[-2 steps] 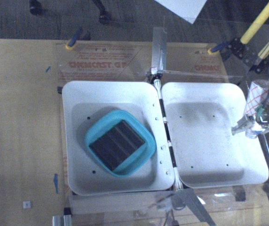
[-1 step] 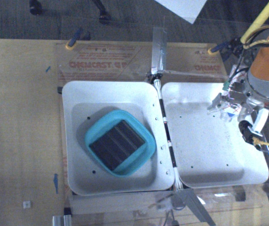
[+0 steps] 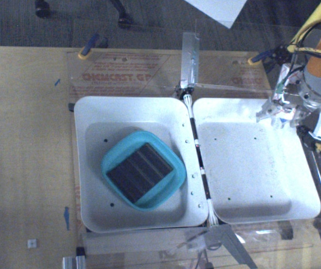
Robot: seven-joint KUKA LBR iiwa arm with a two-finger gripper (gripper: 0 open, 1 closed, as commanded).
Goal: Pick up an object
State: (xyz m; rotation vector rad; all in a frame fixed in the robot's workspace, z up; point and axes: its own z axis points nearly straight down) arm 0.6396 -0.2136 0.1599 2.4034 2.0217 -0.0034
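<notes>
A blue square dish with a dark ribbed inside (image 3: 143, 169) lies flat in the left bin (image 3: 93, 116), near its middle and turned a little askew. My gripper (image 3: 277, 112) hangs over the far right corner of the right bin (image 3: 250, 167), well away from the dish. Nothing shows between its tips. The grey arm with its orange band (image 3: 320, 66) comes in from the right edge above it.
A metal divider post (image 3: 189, 60) stands behind the seam between the two bins. Blue and yellow clamps (image 3: 90, 45) hold a clear sheet on the wooden bench. Yellow cables (image 3: 312, 15) run along the arm at the top right.
</notes>
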